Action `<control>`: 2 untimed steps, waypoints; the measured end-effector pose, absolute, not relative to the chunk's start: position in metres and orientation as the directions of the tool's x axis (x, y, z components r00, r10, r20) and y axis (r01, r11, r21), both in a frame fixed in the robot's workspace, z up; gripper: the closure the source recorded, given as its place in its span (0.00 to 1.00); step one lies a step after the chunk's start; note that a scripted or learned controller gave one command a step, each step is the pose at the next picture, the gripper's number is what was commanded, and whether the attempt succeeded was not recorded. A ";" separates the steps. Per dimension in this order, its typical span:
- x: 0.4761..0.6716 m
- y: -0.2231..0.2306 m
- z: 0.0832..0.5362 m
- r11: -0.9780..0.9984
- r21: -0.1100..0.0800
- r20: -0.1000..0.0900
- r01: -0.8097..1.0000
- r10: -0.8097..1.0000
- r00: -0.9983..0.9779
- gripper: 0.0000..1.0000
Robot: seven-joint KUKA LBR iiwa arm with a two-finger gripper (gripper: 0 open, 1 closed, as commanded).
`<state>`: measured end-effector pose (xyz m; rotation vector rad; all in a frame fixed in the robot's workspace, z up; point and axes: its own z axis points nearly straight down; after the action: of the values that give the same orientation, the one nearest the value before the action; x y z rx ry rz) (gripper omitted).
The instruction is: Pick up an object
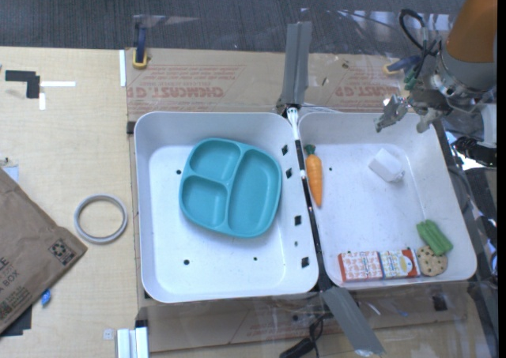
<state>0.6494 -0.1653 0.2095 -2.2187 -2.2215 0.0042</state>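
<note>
Inside left bin (150,214), teal plate (231,187)

Orange carrot (315,179) (upright), right bin's (451,190) left wall

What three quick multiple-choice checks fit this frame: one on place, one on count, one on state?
1. The carrot lies:
A. on the teal plate
B. at the right bin's left wall
C. outside the bins

2. Compartments in the teal plate:
A. two
B. three
C. four

3. The gripper is:
A. above the right bin's far edge, away from the objects
B. touching the carrot
C. over the left bin

Key: B, the carrot lies beside the divider; B, three wells show; A, it hangs at the far rim.
</note>
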 end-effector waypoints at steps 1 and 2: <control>0.659 -0.185 0.189 0.028 -0.002 -0.002 1.000 1.000 -0.028 0.00; 0.659 -0.222 0.190 0.216 0.001 -0.002 0.976 0.976 -0.216 0.00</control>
<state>0.6595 -0.2224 0.1903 -1.9688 -2.4510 0.0015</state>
